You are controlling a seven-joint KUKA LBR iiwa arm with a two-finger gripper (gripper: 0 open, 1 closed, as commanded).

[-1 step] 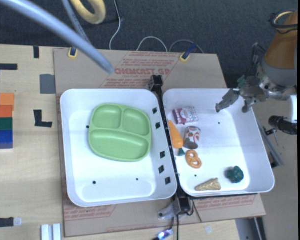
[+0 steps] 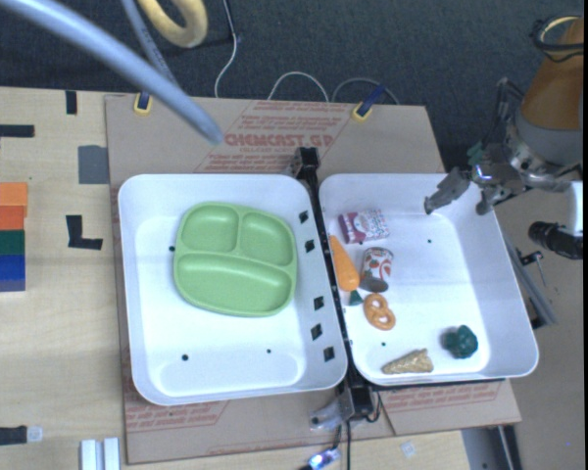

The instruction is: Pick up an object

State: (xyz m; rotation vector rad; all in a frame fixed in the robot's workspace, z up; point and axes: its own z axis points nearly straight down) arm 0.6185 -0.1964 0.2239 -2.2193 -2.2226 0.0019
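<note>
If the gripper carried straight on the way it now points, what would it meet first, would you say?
The gripper points left and downward, so it would likely meet the bare floor of the right bin first, short of the pink packet; depth is unclear.

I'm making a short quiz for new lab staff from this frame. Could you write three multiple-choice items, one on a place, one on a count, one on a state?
1. Where does the green divided plate lie?
A. left bin
B. right bin
C. on the cardboard

2. How many compartments does the plate have?
A. two
B. three
C. five

3. Where is the gripper?
A. over the plate
B. clamped on the teal object
C. at the right bin's far right corner, touching no object

Answers: 1 A, it fills the left bin. 2 B, ridges split it in three. 3 C, the teal object sits apart near the front.
</note>
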